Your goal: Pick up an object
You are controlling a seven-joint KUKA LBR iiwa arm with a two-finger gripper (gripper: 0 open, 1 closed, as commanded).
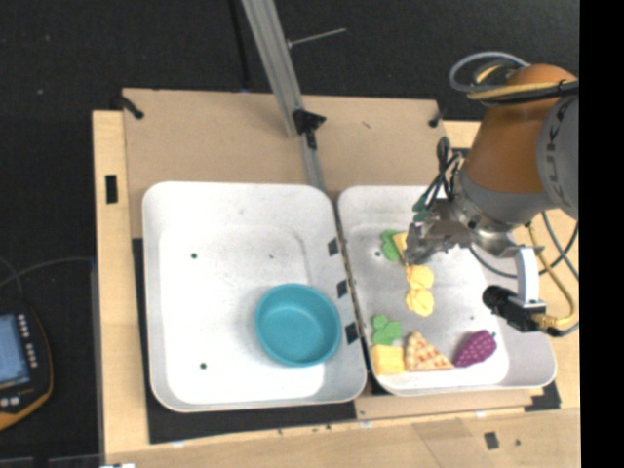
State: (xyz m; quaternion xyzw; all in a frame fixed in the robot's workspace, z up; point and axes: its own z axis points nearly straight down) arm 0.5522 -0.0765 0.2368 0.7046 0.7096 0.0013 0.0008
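Although the gripper hangs low in the right bin, whether its fingers are spread cannot be told; just below sits a lumpy yellow toy, with a green piece touching its left side; crowding could make it nudge both and grasp neither.

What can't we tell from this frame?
- Gripper: fingertips merge with dark wrist hardware in the camera view; contact with anything can't be judged.
- Green piece by the gripper: partly covered by it, shape unclear.
- Yellow block, green item: too small to identify.
- Arm: cut off at right.
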